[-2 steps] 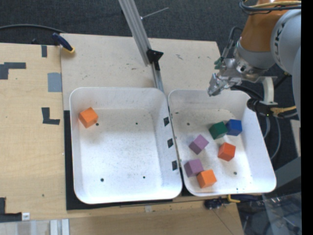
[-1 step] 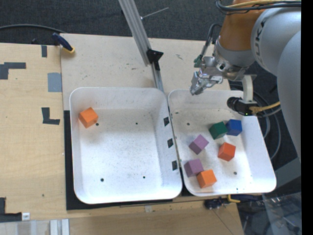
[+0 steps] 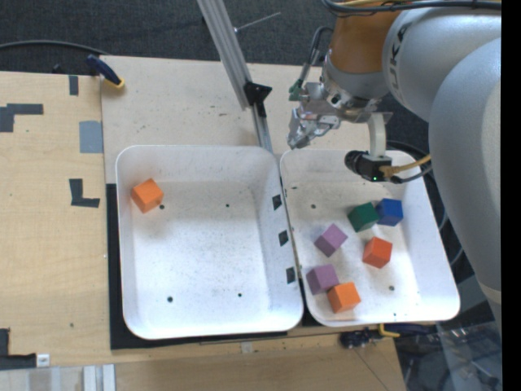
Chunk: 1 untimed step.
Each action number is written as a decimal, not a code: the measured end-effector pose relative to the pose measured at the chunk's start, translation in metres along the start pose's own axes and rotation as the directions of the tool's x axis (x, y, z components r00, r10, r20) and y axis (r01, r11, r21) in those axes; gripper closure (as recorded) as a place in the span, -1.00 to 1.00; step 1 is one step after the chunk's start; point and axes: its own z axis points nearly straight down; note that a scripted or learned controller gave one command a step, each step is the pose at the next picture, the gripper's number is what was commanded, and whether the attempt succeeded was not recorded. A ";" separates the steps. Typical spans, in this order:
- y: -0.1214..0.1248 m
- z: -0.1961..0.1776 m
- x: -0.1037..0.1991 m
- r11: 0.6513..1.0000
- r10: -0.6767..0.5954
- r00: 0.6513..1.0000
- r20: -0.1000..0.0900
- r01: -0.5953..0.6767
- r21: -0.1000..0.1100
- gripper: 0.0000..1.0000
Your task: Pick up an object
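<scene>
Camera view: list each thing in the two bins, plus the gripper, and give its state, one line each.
Orange cube: alone in the left bin, resting flat.
Green cube: in the right bin, touching the blue cube.
Blue cube: against the green cube.
Red cube: lying apart.
Upper purple cube: lying apart.
Lower purple cube: beside the orange cube near the front.
Gripper: above the right bin's back edge, holding nothing visible.
</scene>
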 end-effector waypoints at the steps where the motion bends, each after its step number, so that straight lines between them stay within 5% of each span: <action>1: 0.003 -0.004 0.055 1.000 0.000 1.000 0.000 0.000 0.001 1.00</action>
